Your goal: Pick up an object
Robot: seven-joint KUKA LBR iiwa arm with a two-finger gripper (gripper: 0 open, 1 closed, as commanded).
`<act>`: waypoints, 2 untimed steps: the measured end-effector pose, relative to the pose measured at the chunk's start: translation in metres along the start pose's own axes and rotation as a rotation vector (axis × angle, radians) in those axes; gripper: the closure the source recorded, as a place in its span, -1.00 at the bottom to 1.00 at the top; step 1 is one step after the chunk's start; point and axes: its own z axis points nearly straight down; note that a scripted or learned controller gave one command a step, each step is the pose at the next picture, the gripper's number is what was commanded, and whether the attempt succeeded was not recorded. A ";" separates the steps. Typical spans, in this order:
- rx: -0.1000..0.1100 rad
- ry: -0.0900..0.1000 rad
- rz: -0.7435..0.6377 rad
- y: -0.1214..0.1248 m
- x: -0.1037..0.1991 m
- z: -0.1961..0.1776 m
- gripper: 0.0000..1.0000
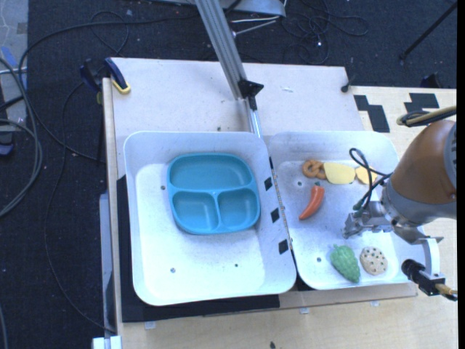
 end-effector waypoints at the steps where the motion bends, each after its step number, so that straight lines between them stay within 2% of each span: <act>1: 0.006 0.004 -0.006 0.001 -0.001 -0.058 1.00; 2: 0.003 0.003 -0.005 0.006 -0.010 -0.116 1.00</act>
